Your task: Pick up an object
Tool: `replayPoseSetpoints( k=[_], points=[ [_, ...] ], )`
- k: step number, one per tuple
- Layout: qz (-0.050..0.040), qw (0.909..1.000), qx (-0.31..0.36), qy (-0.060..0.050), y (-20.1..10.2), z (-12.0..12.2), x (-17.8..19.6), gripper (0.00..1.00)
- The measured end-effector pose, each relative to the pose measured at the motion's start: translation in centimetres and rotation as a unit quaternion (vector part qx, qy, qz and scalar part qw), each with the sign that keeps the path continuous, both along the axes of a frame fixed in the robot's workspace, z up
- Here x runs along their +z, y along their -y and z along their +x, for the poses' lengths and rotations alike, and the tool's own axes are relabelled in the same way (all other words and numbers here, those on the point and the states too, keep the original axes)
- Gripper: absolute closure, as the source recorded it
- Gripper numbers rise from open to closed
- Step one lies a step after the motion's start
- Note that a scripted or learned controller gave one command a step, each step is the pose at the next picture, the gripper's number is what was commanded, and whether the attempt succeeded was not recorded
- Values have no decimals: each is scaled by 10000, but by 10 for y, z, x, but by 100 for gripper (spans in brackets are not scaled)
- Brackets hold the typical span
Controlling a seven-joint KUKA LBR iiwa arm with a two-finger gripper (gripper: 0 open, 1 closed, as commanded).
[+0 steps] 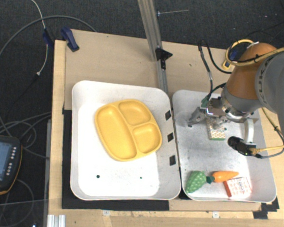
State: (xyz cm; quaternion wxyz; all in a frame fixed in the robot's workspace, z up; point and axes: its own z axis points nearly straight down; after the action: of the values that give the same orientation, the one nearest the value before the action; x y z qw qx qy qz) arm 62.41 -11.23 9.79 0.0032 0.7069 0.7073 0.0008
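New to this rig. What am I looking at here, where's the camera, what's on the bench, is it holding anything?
One camera, fixed above the bench, looks down at a slant. The big grey machine with the orange band is a robot arm reaching in from the right; its job is to pick up an object. At its end is a two-finger gripper, low over the right bin.

Two shallow white bins sit side by side. The left bin holds a yellow divided plate. In the right bin, near the front edge, lie a toy carrot, a green toy and a small red and white box. A small pale, speckled object sits right at the gripper; I cannot tell whether it is gripped or just under it.
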Motion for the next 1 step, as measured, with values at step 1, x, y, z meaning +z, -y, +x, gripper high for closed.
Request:
replayPoseSetpoints(
  k=[1],
  points=[
    [7,10000,1,32,-1,2,14,100]
  ],
)
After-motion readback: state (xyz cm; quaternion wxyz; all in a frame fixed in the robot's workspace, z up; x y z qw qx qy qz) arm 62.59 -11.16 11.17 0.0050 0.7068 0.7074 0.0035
